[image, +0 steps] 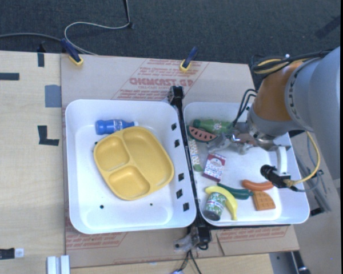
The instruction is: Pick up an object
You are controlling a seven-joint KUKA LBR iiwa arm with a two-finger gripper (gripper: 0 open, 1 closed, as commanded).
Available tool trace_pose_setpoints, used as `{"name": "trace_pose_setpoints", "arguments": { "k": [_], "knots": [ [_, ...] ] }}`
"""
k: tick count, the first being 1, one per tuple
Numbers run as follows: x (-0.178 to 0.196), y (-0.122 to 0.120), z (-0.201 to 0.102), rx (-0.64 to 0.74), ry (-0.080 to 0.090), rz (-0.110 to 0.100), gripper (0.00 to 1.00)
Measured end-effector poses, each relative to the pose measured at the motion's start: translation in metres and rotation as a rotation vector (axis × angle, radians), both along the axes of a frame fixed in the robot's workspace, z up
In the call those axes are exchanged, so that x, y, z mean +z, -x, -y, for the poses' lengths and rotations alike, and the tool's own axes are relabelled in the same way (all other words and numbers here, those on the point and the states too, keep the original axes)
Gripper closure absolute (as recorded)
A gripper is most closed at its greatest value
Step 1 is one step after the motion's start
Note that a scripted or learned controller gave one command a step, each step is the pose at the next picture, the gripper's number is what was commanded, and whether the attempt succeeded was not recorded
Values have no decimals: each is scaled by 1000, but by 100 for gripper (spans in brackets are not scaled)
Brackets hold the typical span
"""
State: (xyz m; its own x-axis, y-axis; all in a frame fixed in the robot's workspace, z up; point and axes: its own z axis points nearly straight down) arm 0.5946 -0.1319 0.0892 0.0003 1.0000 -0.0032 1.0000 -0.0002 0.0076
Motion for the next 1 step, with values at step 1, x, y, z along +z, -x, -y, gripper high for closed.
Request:
{"name": "trace_pose_setpoints", "arguments": {
  "k": [1],
  "knots": [
    [1, 10, -34, -2, 4, 8, 0]
  ]
}}
